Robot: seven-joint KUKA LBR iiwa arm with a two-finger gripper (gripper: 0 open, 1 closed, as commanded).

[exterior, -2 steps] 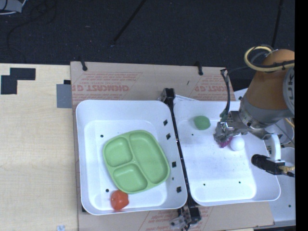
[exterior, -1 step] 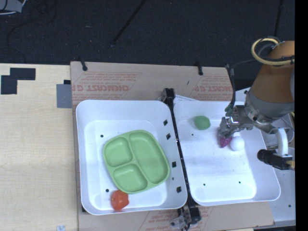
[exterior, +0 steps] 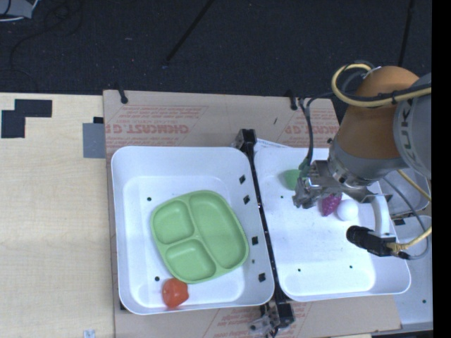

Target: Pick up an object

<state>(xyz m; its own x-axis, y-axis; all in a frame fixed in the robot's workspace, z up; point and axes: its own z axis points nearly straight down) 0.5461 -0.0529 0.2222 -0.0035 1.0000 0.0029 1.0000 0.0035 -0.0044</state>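
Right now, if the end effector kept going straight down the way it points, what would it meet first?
Probably the bare floor of the right bin: the end effector hangs between the green object and the purple object. Depth is unclear, so it might clip either.

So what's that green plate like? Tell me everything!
The green plate is pale green, looks like smooth plastic, and has rounded corners. Raised ridges split it into three sections, all bare. It lies flat and right side up, turned at a slant, on the floor of the left bin, toward the near side. An orange-red lump sits by its near corner, so close that I cannot tell if they touch.
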